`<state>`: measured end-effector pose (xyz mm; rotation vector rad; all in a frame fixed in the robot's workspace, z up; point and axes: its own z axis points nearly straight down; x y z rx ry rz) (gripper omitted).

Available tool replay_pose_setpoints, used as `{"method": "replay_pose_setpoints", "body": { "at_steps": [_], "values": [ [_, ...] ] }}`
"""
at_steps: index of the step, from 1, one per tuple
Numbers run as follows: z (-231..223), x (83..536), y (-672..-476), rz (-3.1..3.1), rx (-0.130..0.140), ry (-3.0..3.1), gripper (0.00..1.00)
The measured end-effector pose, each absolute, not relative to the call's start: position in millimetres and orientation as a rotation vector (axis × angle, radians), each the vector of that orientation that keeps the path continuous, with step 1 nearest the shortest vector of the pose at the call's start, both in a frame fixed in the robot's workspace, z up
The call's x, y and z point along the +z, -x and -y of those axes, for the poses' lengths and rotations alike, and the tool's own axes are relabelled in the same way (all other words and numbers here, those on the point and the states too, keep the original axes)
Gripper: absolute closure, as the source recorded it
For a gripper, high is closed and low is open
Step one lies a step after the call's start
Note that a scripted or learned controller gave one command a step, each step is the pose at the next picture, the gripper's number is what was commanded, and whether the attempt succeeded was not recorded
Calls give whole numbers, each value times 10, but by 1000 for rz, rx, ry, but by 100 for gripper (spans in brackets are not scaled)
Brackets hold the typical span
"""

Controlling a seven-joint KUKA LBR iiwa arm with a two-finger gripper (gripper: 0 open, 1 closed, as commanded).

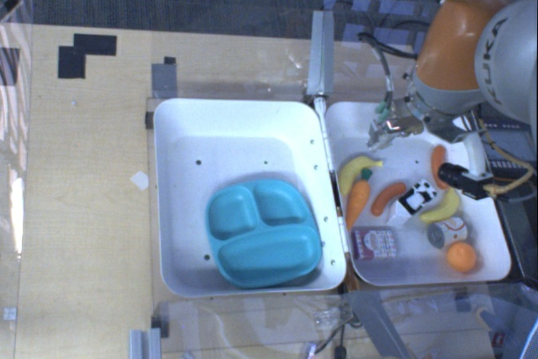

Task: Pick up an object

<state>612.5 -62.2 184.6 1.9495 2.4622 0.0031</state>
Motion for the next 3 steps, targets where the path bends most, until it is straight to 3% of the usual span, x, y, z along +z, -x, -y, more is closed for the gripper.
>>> {"method": "replay_pose_setpoints", "body": {
  "at_steps": [1, 2, 3],
  "values": [
    [911, 1531, -6152, -2497, 0, -1907, 100],
    [895, 1665, -5878, -2291, 0, -2152, 100],
    [1005, 1601, -5782, -2247, 0, -2198, 100]
  ]
}}
